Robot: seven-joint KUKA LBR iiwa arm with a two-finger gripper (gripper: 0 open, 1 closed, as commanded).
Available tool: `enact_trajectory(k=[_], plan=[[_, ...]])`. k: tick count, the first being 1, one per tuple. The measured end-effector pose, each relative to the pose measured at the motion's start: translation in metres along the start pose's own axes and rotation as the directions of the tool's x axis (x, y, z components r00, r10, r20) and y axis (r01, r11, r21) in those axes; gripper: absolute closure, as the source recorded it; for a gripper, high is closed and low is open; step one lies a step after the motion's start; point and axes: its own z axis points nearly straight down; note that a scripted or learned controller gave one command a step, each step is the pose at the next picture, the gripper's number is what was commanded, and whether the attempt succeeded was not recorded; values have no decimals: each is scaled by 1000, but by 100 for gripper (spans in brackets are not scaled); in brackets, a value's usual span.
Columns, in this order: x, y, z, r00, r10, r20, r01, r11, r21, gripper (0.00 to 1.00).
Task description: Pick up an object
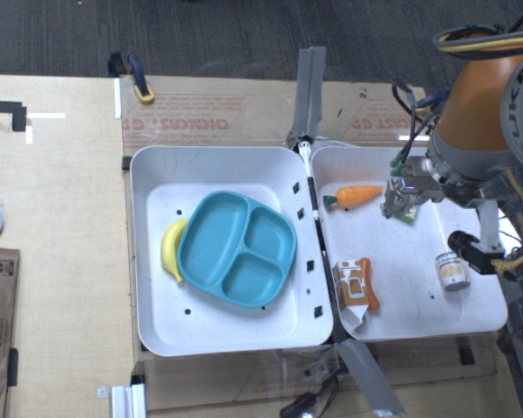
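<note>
Since the gripper (403,200) hangs low over the back of the right bin (418,316), just beside the carrot (359,196), that carrot looks the likeliest thing to be picked; whether the gripper is open or closed, and whether anything is in it, cannot be told from this slant. Judging by its look, the carrot is a light toy, stiff and smooth, so it may roll or slip; a hold across its thick orange middle seems safer than at the tapering tip or the green end. Nearer the front edge lies a flat orange-and-white packet (355,287), probably soft and crinkly, its print too small to read. Toward the bin's right side stands a small jar (453,272) with a pale label, also unreadable. In the left bin (152,320) a blue divided plate (237,249) lies partly over a banana (170,249). Behind the bins, cardboard (209,122) carries red lettering, seen upside down and not clearly legible.
</note>
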Motion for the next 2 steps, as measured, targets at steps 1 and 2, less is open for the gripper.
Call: enact_trajectory(k=[1,2], plan=[[0,0,0,1000,0,0,0,1000,1,0],[-85,49,103,1000,-5,-1,5,1000,0,0]])
